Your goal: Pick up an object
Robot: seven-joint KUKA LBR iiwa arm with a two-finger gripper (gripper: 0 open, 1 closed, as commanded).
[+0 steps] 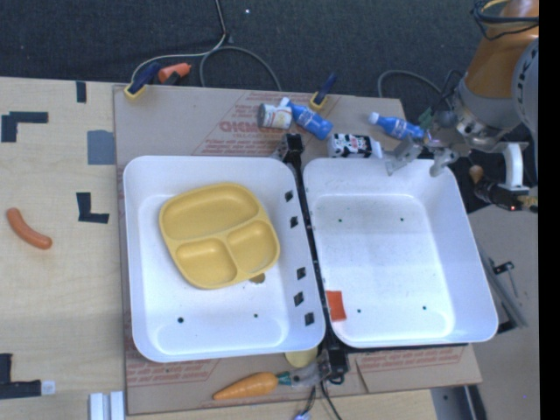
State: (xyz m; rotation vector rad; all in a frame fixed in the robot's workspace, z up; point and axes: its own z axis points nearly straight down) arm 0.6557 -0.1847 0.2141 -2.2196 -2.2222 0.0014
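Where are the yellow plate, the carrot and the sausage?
yellow plate point(219, 234): camera view, on the ridge where its compartments meet.
carrot point(245, 386): camera view, middle of its orange body.
sausage point(29, 228): camera view, middle of its length.

White bins: two, the left bin point(144, 261) and the right bin point(464, 261). Yellow divided plate point(219, 234): one. Small orange-red block point(335, 304): one. Carrot point(245, 387): one. Sausage point(29, 229): one. Blue bottles: two, one point(312, 120) behind the bins' junction, one point(395, 127) further right. Black-and-white carton point(353, 145): one. Clamps on the board's far edge: two point(157, 76) point(323, 90).
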